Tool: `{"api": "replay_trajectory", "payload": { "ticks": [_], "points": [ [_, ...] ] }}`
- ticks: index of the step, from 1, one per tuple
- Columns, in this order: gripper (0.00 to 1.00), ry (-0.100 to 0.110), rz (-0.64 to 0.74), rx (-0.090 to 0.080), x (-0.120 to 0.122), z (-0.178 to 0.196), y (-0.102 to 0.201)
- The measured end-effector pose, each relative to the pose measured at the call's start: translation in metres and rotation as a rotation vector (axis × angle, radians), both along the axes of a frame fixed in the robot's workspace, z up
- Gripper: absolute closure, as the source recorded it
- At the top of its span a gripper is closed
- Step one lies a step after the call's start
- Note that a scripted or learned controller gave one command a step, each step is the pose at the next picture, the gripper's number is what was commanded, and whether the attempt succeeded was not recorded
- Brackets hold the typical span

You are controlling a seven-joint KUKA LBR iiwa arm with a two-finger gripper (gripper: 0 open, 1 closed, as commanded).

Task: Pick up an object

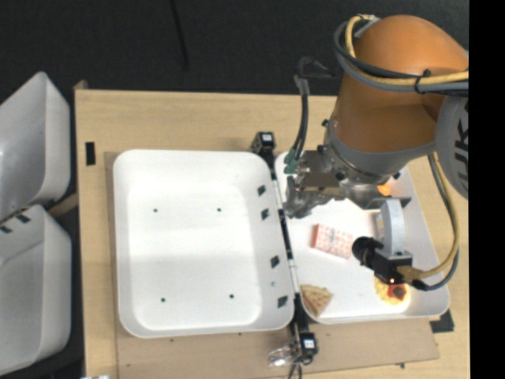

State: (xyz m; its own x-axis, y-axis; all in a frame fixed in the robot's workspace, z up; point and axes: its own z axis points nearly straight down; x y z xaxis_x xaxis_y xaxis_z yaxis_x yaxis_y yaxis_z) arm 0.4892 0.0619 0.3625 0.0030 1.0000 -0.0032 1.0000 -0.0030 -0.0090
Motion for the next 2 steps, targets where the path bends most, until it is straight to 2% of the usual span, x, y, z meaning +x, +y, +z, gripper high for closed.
{"api": "replay_trajectory", "payload": {
  "ticks": [1,2],
  "points": [
    [1.0,-0.023,0.013,0.008,0.017,0.11,0.076],
    [1.0,0.0,0.001,0.0,-0.001,0.013,0.051]
  ]
}}
